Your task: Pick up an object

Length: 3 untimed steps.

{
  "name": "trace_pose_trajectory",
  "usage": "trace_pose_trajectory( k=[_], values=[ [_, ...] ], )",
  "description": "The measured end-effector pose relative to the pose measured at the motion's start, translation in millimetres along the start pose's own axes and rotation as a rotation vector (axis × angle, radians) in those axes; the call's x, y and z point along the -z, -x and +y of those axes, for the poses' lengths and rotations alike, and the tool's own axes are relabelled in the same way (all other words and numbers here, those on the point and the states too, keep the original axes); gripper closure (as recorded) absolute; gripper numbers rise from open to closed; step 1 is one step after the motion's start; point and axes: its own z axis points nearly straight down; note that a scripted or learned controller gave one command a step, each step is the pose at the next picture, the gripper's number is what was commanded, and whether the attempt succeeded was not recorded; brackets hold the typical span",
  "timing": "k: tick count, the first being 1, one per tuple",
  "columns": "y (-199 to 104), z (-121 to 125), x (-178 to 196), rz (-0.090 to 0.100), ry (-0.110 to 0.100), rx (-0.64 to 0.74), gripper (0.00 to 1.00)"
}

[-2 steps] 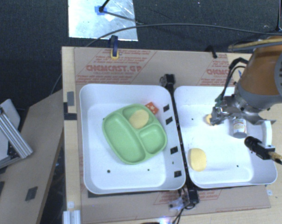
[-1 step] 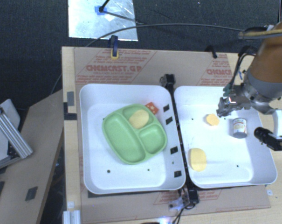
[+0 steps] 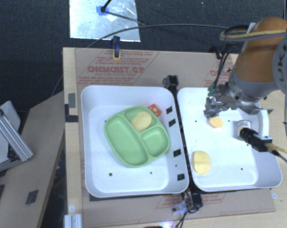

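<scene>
Hangs low over the floor of the right bin [image 3: 262, 175], with the gripper [image 3: 213, 107] pointed down. Cannot tell whether clenched or released: too dark and small against the white. Holds nothing that can be seen.

Just beneath the gripper, a little toward the near rim: the block [image 3: 216, 122], small and yellow, loose on the bin floor and seemingly not touched. Probably the target, judging by how closely the tool is set above it, as if lined up for a short drop and a close.

Further the same way, well apart from the gripper: a yellow oval [image 3: 201, 162], also free for the taking. Away from the gripper on the side opposite the arm, past the divider: the left bin [image 3: 93, 175] with a green tray [image 3: 129, 146], a yellow lump [image 3: 142, 121] in one compartment and a red bit [image 3: 154, 109] beside the tray's far rim.

No obstacle between gripper and block. Worth minding the divider on any sideways push.
</scene>
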Motion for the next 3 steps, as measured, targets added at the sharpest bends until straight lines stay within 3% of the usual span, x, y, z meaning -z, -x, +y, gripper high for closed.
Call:
trace_pose_trajectory(
  k=[2,3],
  values=[
    [-89,29,-2,0.0,0.001,-0.001,1.0],
    [-147,35,-22,0.0,-0.002,0.0,1.0]
  ],
)
